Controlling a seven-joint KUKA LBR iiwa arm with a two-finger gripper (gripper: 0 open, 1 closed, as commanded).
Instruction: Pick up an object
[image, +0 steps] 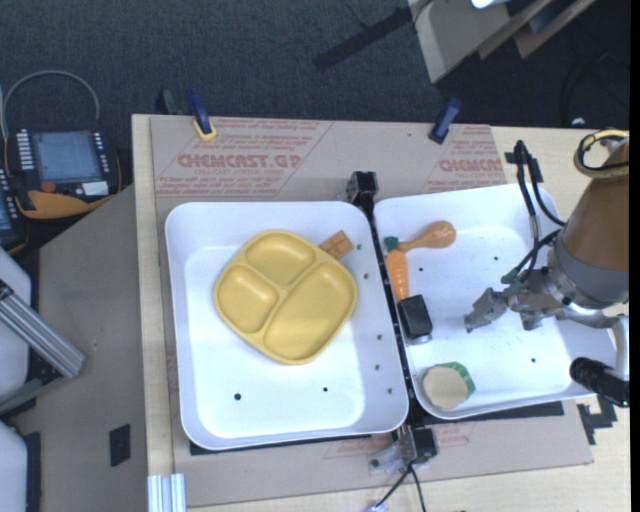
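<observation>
left bin (190, 330): divided plate (286, 295) in centre, small block (336, 244) touching its far right edge
right bin (500, 385): carrot (397, 273), box (414, 317), round lid (446, 386) along left wall, far to near; wooden pestle (428, 237) behind carrot
gripper (484, 312): over right bin, right of box

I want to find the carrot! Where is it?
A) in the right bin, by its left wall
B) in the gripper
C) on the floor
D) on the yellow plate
A: the carrot lies in the right bin against its left wall, just above a black block, apart from the gripper and the yellow plate.
</observation>
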